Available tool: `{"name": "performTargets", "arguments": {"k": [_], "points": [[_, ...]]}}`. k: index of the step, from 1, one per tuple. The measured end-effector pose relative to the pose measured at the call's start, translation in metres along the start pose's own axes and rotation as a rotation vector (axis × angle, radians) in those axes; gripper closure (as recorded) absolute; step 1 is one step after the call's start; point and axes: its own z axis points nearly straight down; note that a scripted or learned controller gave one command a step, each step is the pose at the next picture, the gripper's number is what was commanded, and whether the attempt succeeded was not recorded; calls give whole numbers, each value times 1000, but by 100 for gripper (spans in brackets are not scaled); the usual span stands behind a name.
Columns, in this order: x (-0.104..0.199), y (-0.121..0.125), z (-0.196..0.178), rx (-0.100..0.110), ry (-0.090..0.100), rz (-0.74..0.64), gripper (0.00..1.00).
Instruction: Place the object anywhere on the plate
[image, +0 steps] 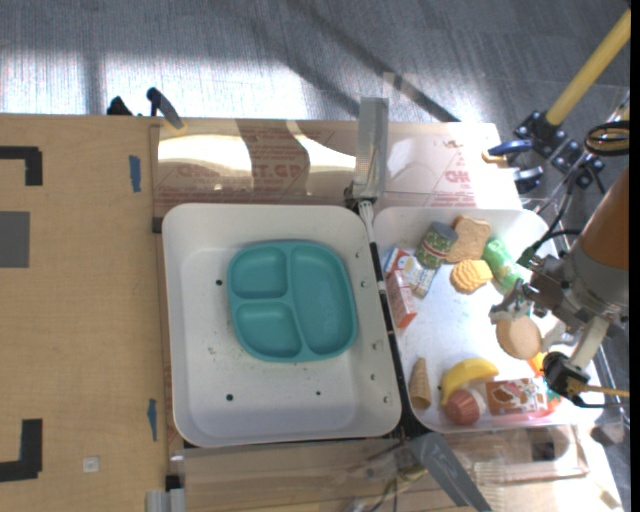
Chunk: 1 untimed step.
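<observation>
Lettering on the cardboard (240, 170) behind the bins is too blurred to read. Gripper (520, 315) at three o'clock in the right bin (440, 330), jaws unclear, touches a round tan object (518, 338); teal plate (293, 300) lies left.

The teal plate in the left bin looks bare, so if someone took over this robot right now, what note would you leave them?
Gripper: low over the right bin, at a round tan toy food; whether it grips anything is unclear.
Things: teal divided plate lies in the left bin. Banana, ice cream cone, small can and cartons lie in the right bin.
Done: nothing on the plate.
Left: pick one object, carry it over, set it on the plate.
</observation>
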Motion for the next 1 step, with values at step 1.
{"name": "performTargets", "arguments": {"k": [1], "points": [[76, -30, -7, -1, 0, -312, 100]]}}
